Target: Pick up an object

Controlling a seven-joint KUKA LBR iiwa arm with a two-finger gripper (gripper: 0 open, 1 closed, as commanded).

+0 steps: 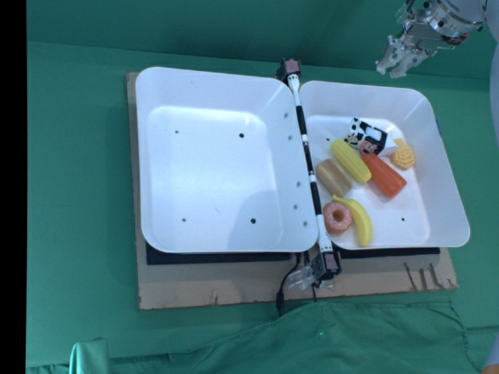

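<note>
The right bin [437,209] holds several toy foods in a cluster: a yellow corn cob [350,160], an orange carrot [383,174], a brown bread roll [333,177], a pink donut [337,216], a yellow banana [360,220], a small yellow pineapple-like piece [403,157] and a black-and-white cow toy [366,136]. My gripper [397,62] hangs above the bench beyond the right bin's far rim, at the upper right, well away from the toys. Its fingers point down and look slightly apart, with nothing between them.
The left bin [214,174] stands beside the right one, with a black-and-white striped bar [306,150] along the seam between them. Both rest on a cardboard sheet [195,291] on green cloth. Folded green fabric [327,337] lies at the front.
</note>
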